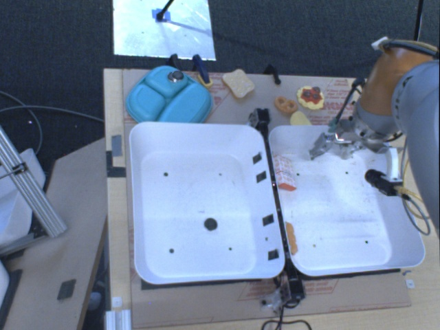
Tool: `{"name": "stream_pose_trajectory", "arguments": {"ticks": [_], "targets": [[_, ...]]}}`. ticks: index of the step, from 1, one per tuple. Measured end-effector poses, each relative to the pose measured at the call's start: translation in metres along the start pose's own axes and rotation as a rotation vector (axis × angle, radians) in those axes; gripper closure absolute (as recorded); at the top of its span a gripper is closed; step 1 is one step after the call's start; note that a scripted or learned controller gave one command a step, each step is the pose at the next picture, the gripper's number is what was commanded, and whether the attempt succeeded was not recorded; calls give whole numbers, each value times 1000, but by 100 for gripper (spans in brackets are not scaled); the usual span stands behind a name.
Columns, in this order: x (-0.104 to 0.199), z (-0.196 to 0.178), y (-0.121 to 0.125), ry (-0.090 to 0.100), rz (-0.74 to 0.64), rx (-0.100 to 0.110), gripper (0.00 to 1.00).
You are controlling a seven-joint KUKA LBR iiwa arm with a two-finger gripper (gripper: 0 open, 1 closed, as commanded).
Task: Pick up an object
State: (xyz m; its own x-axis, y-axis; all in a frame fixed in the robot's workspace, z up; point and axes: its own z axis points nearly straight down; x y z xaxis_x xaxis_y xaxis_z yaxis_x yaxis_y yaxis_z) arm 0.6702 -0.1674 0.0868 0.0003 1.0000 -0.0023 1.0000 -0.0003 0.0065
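We see two white bins side by side on the bench: the left bin point(148, 205) and the right bin point(385, 253). The arm point(405, 88) comes in from the right, its orange band above the wrist, and the gripper point(317, 150) hangs over the upper part of the right bin, near its back wall. Nothing sits between its fingers that we can make out, but we cannot tell whether the jaws are spread or closed.

In the right bin, a red-and-white packet point(284, 172) lies against the left wall, apart from the gripper. Lower down, an orange piece point(291, 238) lies along the same wall. In the left bin we see a small dark disc point(210, 223) on the floor.

Behind the bins, on the bench, lie a blue tray point(169, 96), a toast slice point(238, 83), a pretzel point(285, 104), a small pizza point(311, 97) and a pale yellow piece point(300, 119) just at the right bin's back rim.
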Motion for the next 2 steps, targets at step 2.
{"name": "stream_pose_trajectory", "arguments": {"ticks": [2], "targets": [[-42, -3, -102, 0, 5, -5, 100]]}}
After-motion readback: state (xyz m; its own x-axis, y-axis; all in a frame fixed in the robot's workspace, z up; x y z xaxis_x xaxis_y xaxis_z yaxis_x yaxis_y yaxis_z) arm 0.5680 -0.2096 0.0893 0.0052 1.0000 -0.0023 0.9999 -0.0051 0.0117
